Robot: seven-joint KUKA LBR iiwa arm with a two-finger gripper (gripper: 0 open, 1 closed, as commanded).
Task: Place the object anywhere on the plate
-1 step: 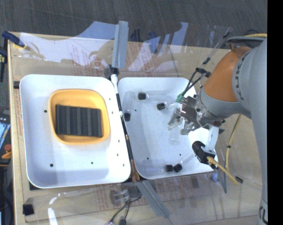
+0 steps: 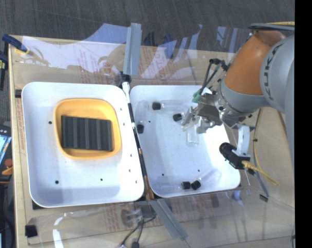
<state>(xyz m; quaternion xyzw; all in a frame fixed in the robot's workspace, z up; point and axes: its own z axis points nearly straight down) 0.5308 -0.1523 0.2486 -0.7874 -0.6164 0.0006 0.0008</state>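
Note:
A yellow plate (image 2: pixel 86 109) with a dark ribbed rectangle in its middle lies in the left bin (image 2: pixel 42 180). My gripper (image 2: pixel 193 122) hangs over the upper right part of the right bin (image 2: pixel 166 159), pointing left and down. Just below it a small, pale, see-through object (image 2: pixel 191 137) shows faintly against the bin floor. I cannot tell whether the gripper touches this object. The gripper is far to the right of the plate, across the wall between the bins.
Small black studs (image 2: pixel 156 106) dot the right bin's floor, with two more near its front edge (image 2: pixel 191 185). A black and white part of the arm (image 2: pixel 233 155) overhangs the bin's right rim. A grey post (image 2: pixel 131 50) stands behind the bins.

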